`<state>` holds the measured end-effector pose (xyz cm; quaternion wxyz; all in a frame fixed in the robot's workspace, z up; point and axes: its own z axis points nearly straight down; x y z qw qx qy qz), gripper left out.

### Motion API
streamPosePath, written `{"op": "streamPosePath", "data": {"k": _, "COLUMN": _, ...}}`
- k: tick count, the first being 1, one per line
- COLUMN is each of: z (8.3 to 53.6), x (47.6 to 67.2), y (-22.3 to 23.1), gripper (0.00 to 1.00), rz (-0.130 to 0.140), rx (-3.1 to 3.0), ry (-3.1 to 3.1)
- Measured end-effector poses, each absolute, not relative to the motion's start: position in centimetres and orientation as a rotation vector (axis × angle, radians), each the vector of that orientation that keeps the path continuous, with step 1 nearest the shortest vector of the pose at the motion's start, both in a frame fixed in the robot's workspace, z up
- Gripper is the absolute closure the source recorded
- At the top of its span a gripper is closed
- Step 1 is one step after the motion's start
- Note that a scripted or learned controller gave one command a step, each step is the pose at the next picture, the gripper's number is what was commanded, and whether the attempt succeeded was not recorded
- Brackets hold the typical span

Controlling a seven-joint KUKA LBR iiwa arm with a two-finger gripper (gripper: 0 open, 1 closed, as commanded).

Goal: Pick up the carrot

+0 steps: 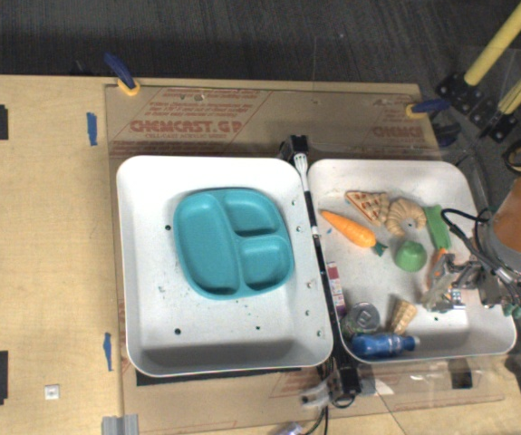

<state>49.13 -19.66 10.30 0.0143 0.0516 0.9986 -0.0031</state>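
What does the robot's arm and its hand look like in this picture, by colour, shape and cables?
At the right edge the arm shows a rounded orange band with grey above it. Below and to its left, the hand is a small cluster of metal and dark parts, too cluttered to make out single pieces. A thin black cable loops from the arm toward the hand, over the right bin.

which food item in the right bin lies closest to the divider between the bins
The carrot: its orange tip points toward the divider, while the pizza slice, the croissant and the green apple sit further right.
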Motion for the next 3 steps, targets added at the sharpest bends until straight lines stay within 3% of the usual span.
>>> {"op": "streamPosePath", "data": {"k": 1, "z": 10.2, "x": 49.1, "y": -19.6, "gripper": 0.0, "rz": -0.009, "rx": 0.161, "ry": 3.111}}
{"op": "streamPosePath", "data": {"k": 2, "z": 8.9, "x": 50.1, "y": -21.1, "gripper": 0.0, "rz": 0.002, "rx": 0.493, "ry": 3.091}}
{"op": "streamPosePath", "data": {"k": 3, "z": 9.0, "x": 51.2, "y": -19.0, "gripper": 0.0, "rz": -0.006, "rx": 0.668, "ry": 3.054}}
